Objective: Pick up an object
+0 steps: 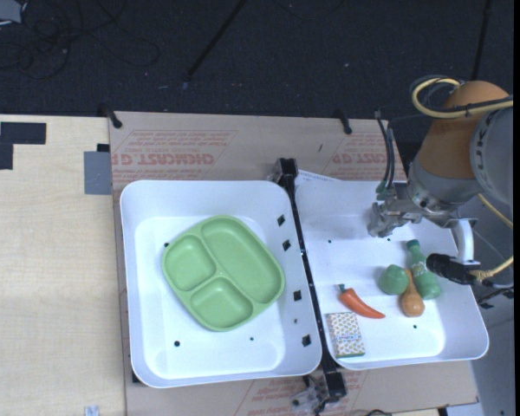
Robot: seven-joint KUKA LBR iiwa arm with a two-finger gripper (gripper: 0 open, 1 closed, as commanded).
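Plainly, the pickable things all lie in the right bin [329, 199]. A red chili pepper [361, 302] with a green stem rests near the bin's middle, pointing toward the right. Just below and to its left sits a small patterned packet [345, 334], close to the bin's near wall. To the right of the pepper is a tight cluster: a round green toy vegetable [393, 279], an orange gourd-shaped piece [412, 302] just beside it, and a green bottle-like piece [424, 271] touching or nearly touching both; the exact contact between them cannot be told.

Above this cluster, the jaws [383, 225] hang over the upper part of the right bin, apart from every object. Nothing shows between them, but whether they stand wide or narrow cannot be told from this slant. The arm [455, 159], grey with its orange band, reaches in from the right.

Across the divider, the left bin [147, 319] holds a light green divided plate [223, 271] with three compartments, lying flat and turned at an angle. Both bins rest on a sheet of cardboard [191, 150] on the pale wooden bench [43, 276].
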